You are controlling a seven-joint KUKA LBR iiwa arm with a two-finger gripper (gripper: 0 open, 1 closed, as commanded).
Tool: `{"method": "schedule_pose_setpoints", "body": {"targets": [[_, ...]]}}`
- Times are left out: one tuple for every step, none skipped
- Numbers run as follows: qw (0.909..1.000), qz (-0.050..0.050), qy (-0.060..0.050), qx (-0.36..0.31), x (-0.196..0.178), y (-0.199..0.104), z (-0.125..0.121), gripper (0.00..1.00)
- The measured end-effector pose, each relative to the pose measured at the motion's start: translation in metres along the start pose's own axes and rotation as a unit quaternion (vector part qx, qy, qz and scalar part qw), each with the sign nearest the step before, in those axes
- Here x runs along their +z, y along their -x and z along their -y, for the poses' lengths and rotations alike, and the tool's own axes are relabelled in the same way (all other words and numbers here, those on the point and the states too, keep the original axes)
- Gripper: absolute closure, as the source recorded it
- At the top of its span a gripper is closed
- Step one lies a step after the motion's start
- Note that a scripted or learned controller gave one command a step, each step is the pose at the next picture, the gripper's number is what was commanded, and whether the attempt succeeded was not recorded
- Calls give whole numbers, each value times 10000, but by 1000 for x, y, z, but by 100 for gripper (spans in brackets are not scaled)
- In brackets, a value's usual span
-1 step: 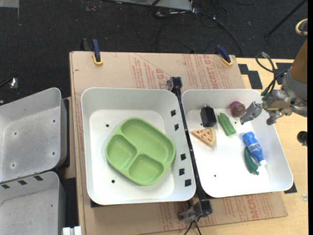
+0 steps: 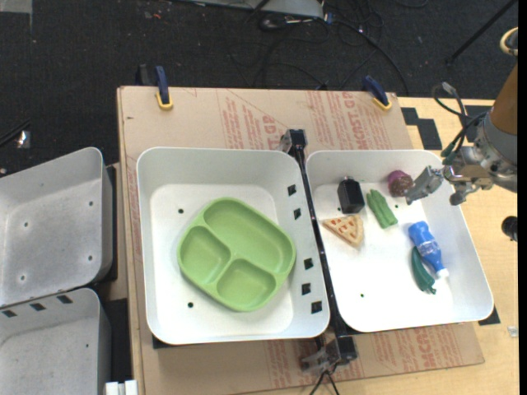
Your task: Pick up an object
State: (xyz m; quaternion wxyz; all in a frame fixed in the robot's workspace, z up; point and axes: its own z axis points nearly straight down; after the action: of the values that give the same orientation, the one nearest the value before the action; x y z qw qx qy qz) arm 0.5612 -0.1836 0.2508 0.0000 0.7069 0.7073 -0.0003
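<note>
Left bin (image 2: 156,245): nearest the camera on that side, it held a green divided plate (image 2: 237,253) lying flat and tilted on the diagonal, three compartments up.

Right bin (image 2: 473,290): it held all the loose pickable items, gathered in its upper half.

Nearest items: a dark green piece (image 2: 423,271) lay against the lower end of a blue bottle-like toy (image 2: 426,245), the two touching.

Middle items: a pizza-slice toy (image 2: 346,230) sat near the divider, with a small black block (image 2: 350,194) just above it and a green stick-shaped toy (image 2: 381,208) just beside both.

Far item: a dark purple round thing (image 2: 400,182) rested near the bin's upper wall.

Gripper (image 2: 430,183): it hung at the right bin's upper right, just beside the purple thing; one grey finger pointed toward it. Whether the jaws were open or shut could not be told, and nothing was seen held between them.

Task state: apparently no object was yet picked.

Risk: the purple thing looked round, so a descending finger could nudge it away or it could squirt from a closing grip. Its nearness to the wall might block one finger.
</note>
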Motion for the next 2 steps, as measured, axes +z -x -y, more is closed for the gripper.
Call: {"method": "schedule_pose_setpoints", "body": {"targets": [[10000,-9,-27,4,62,-3,-5,0],[10000,-10,-25,5,122,-12,0,0]]}}
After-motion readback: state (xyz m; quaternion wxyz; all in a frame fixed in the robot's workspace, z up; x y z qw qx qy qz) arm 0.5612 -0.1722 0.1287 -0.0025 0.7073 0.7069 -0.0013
